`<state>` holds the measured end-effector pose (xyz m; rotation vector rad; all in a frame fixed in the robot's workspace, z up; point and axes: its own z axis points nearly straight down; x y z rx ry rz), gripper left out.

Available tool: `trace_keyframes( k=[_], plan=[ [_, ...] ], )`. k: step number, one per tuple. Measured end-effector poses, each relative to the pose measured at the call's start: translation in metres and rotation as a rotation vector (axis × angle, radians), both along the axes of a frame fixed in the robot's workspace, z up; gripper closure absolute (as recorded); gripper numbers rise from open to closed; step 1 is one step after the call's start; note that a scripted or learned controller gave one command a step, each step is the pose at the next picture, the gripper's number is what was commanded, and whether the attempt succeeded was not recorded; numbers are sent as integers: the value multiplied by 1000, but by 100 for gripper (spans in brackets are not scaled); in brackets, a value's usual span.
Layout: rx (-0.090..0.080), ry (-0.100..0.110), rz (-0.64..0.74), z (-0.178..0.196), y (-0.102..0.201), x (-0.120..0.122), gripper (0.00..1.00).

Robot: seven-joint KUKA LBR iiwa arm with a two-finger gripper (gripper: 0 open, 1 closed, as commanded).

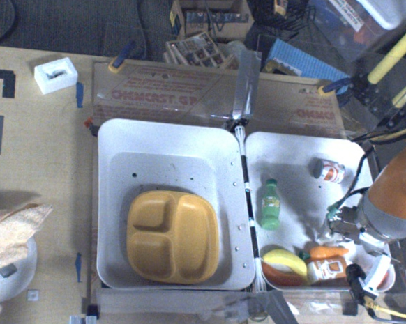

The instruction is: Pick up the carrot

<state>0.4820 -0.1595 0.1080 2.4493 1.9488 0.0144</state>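
Two white bins on the desk, end effector (331, 234) low in the right bin (294, 154), finger state unclear, just above the carrot (329, 253), beside a banana (284, 259)

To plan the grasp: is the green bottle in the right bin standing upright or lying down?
Lying down. The green bottle shows its full side against the right bin floor, with its cap end pointing toward the bin's far edge.

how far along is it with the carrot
Done: the arm has reached into the right bin, and the gripper is just above the carrot. In hand: nothing visibly; the carrot lies on the bin floor beside the banana and a small bottle. Left: closing on the carrot and lifting it.
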Motion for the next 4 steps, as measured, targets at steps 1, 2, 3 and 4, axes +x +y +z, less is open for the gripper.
trace_keyframes(
  k=[1, 2, 3, 4],
  plan=[
    [0, 0, 0, 0, 0, 0, 0],
    [3, 10, 280, -20, -9, -1, 0],
    [0, 3, 274, -9, -12, 1, 100],
    [1, 14, 130, 80, -6, 36, 100]
  ],
)
